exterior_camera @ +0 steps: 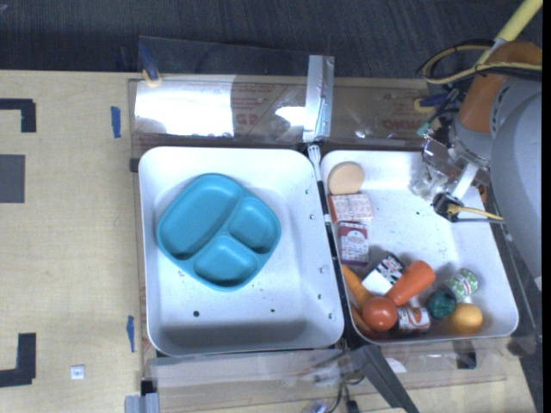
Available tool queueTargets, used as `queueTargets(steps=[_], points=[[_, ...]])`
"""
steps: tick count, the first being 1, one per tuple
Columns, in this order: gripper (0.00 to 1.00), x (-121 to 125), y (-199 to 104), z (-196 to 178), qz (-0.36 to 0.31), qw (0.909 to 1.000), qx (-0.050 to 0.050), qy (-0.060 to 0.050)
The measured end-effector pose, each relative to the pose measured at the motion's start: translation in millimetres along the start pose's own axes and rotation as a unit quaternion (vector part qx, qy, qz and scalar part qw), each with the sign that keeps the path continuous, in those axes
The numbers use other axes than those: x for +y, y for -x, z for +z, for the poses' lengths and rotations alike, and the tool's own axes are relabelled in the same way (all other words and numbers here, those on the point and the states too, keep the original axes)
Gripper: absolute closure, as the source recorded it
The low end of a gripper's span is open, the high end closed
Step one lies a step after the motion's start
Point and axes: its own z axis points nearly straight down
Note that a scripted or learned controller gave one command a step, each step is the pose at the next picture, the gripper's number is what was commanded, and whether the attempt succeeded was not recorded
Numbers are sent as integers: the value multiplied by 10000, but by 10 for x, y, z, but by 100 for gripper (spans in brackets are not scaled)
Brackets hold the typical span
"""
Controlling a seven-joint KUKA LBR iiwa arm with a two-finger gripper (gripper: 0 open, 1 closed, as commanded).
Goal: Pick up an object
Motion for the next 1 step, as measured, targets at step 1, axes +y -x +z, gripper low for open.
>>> queueTargets(steps=[1], points=[[100, -112, -146, 4, 665, 9978, -4, -24]])
